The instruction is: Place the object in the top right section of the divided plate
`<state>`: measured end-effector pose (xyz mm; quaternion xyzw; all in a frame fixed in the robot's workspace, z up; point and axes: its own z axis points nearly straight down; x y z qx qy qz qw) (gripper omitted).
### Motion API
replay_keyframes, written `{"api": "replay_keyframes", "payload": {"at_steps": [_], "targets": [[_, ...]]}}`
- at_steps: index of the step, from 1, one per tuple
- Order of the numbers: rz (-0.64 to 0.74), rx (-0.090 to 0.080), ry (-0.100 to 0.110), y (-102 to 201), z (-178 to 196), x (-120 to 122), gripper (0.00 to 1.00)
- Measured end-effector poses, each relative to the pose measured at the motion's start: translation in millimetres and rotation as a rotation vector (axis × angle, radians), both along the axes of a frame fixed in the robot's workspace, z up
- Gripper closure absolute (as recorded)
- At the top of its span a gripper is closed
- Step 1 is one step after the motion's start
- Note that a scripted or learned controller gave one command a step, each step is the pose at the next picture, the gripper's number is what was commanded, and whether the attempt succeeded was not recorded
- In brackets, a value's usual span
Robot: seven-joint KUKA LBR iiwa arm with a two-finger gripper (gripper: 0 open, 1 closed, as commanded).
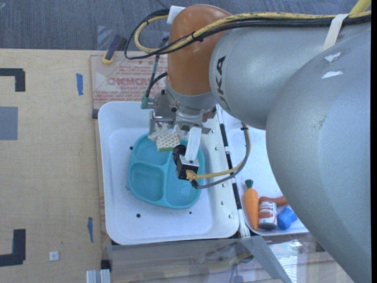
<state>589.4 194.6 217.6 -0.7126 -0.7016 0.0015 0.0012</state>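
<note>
A teal divided plate [158, 184] lies in the left white bin [118, 217]. A small beige waffle-patterned piece [167, 140] hangs tilted over the plate's upper edge, near its top right section. My gripper [165, 133] reaches down from the orange-banded wrist and is shut on this piece, which sticks out just below it. The wrist hides most of the fingers and the plate's top right corner.
The right bin [244, 226] holds an orange carrot [251, 206], a small red and white can [267, 213] and a blue object [287, 218], partly under the arm. A reddish board [126, 81] lies behind the left bin. Wooden bench extends to the left.
</note>
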Motion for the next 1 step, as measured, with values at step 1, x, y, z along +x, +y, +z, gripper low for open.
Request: {"api": "replay_keyframes", "payload": {"at_steps": [1], "targets": [[0.000, 0.000, 0.000, 0.0, 0.1, 0.0, 0.00]]}}
